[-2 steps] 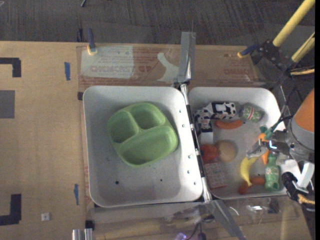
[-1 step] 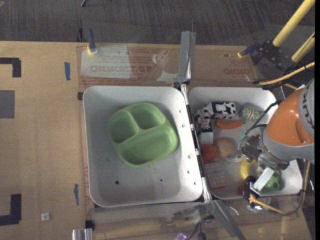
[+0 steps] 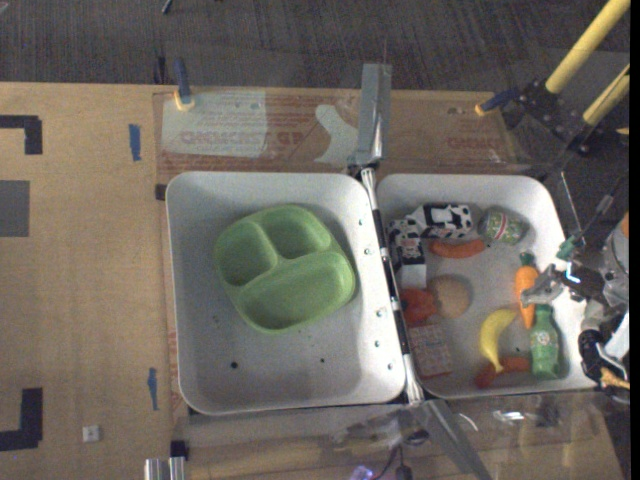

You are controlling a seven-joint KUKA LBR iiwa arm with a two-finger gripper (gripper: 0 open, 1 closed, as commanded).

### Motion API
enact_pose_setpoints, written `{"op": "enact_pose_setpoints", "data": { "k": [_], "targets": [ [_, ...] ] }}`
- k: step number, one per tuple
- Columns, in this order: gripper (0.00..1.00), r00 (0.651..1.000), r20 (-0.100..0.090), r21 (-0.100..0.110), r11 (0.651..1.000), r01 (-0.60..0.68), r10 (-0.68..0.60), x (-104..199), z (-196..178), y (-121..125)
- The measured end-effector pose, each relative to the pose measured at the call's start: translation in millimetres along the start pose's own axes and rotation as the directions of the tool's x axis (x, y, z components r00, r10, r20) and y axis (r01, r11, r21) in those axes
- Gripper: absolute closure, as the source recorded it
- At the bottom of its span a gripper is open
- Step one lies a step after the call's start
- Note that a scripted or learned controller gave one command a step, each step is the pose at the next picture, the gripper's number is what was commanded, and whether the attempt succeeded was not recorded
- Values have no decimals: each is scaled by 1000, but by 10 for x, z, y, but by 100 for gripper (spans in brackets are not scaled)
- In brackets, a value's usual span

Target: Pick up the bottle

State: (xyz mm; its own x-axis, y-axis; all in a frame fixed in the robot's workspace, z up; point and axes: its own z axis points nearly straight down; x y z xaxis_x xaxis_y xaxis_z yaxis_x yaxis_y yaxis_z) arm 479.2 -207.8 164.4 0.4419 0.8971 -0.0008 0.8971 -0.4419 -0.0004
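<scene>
The bottle (image 3: 543,341) is small and green with a pale label. It lies in the right bin (image 3: 548,200) near the front right corner, its cap pointing toward the back. My gripper (image 3: 552,282) reaches in over the bin's right rim, just behind the bottle and beside an orange carrot (image 3: 525,278). Nothing can be made out held in it. The arm's wrist is cut off by the right edge of the view.
A yellow banana (image 3: 492,336) lies just left of the bottle, with a red piece (image 3: 500,370) at the front. Also in the right bin are a cow toy (image 3: 436,223), a green can (image 3: 502,228), a sausage (image 3: 460,250) and a waffle (image 3: 432,349). The left bin (image 3: 195,298) holds a green divided plate (image 3: 285,266).
</scene>
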Motion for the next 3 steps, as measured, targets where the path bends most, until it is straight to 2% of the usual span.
{"op": "enact_pose_setpoints", "data": {
  "k": [1,2,3],
  "targets": [
    [0,952,-1,0,952,-305,305,331,782,-160],
    [0,781,-4,-2,781,-625,625,1089,780,-260],
    [100,783,-5,-1,783,-622,622,1096,671,-256]
  ]
}}
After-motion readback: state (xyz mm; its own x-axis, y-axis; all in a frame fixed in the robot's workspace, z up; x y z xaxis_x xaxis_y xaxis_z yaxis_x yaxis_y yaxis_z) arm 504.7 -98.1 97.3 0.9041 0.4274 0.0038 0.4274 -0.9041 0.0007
